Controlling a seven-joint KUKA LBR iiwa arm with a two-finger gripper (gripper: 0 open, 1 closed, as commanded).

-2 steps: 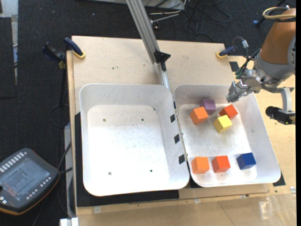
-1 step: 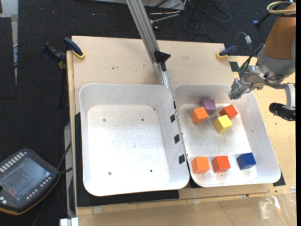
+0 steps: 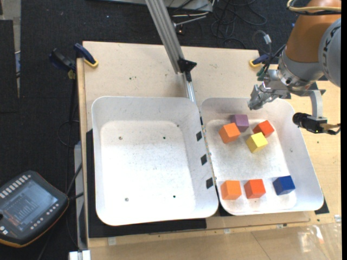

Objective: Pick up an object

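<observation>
The right bin (image 3: pixel 301 161) holds several small cubes. Toward its far side sit an orange cube (image 3: pixel 230 131), a purple cube (image 3: pixel 241 121), a red-orange cube (image 3: pixel 264 128) and a yellow cube (image 3: pixel 257 141). Along its near side stand an orange cube (image 3: pixel 231 189), a red cube (image 3: pixel 255 188) and a blue cube (image 3: pixel 283 184). My gripper (image 3: pixel 257 102) hangs over the bin's far edge, just above and right of the purple cube. Nothing shows between its fingers.
The left bin (image 3: pixel 108 145) lies beside the right one. A slanted metal bar (image 3: pixel 165 28) runs from the top down to the seam between the bins. Clamps (image 3: pixel 85 56) grip the bench's far corners. A teach pendant (image 3: pixel 27 205) lies at lower left.
</observation>
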